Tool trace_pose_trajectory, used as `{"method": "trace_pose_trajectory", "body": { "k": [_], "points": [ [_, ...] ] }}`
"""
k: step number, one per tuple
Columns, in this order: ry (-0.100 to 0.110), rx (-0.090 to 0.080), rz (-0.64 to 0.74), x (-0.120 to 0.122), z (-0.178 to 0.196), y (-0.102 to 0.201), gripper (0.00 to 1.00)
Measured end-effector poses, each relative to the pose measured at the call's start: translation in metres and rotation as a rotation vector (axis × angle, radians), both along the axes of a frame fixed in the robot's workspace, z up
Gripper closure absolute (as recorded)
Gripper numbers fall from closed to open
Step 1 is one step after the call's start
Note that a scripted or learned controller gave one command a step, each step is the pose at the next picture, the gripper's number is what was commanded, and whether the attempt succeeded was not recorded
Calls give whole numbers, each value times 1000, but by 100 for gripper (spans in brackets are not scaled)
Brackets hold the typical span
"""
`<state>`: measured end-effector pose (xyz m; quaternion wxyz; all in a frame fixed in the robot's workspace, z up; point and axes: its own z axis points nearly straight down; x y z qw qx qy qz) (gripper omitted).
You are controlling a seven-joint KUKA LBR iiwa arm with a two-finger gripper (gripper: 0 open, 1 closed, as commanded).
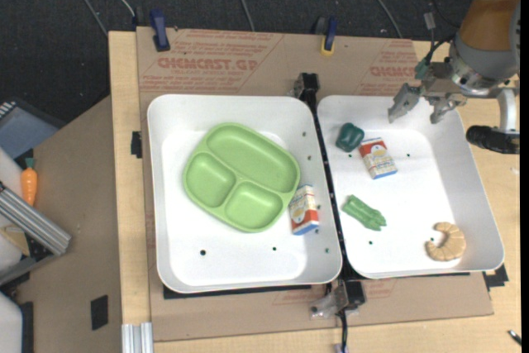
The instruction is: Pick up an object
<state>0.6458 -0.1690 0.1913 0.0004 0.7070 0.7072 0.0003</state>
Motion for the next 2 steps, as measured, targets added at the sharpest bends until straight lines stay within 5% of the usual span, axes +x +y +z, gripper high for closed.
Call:
{"method": "trace_pose_trajectory", "body": {
  "k": [1, 2],
  "points": [
    [0, 0, 0, 0, 0, 0, 0],
    [-2, 0, 0, 0, 11, 0, 100]
  ]
}}
